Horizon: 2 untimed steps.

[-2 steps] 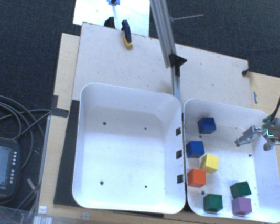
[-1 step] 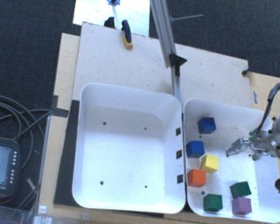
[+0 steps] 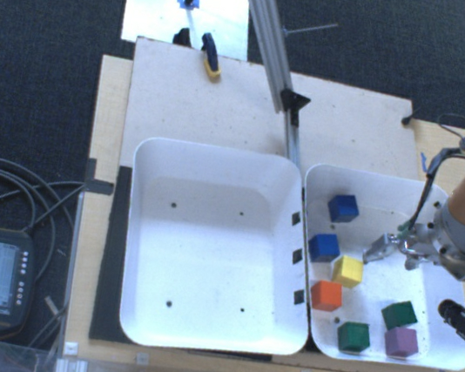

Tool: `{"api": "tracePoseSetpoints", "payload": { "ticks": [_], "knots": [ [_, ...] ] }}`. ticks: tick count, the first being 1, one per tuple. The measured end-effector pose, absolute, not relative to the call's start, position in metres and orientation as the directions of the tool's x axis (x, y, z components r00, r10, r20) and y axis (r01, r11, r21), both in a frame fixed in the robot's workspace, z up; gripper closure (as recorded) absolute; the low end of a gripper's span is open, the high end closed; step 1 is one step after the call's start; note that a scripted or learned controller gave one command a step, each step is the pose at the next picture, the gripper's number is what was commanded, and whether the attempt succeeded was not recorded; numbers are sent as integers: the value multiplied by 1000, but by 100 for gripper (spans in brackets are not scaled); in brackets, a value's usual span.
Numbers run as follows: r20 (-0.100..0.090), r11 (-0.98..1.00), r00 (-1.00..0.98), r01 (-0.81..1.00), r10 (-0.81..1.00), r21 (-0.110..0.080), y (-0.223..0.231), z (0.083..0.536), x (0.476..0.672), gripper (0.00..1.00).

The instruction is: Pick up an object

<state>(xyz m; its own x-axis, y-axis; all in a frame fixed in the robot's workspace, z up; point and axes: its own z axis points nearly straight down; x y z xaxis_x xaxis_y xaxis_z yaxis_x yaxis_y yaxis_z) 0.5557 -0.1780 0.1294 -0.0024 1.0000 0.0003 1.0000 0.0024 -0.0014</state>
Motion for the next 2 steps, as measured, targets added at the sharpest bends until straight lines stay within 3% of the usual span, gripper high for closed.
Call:
{"api": "tracePoseSetpoints", "payload": {
  "ticks": [1, 2],
  "knots": [
    [-1, 2, -2, 1000, 1000, 2, -178, 106, 557, 0],
    [-1, 5, -5, 1000, 1000, 5, -179, 118, 558, 100]
  ]
}}
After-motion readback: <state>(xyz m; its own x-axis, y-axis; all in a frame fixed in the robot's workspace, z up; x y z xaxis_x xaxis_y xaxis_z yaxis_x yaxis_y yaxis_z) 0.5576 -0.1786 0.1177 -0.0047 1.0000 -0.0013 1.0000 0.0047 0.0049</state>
